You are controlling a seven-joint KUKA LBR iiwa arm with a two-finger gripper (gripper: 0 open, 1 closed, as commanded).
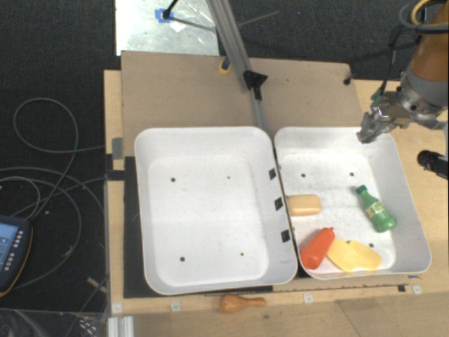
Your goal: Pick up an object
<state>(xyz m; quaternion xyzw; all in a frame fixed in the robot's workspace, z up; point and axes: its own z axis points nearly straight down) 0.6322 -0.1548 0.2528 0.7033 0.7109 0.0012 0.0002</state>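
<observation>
We read the step in hand as the approach: the claw (367,133) hangs over the far right corner of the right bin (407,188) with nothing between its fingers; whether those fingers stand apart or together we cannot tell at this size. To do it well, we would choose the green bottle (374,208), since it lies alone with bare floor around it; we would turn the claw across its narrow body and come straight down. The bottle lies nearer the camera than the claw, well apart from it, by the right wall. The tan block (304,204) sits by the left wall; the red bottle (317,248) and yellow piece (354,255) touch at the near edge, so we judge them riskier.
</observation>
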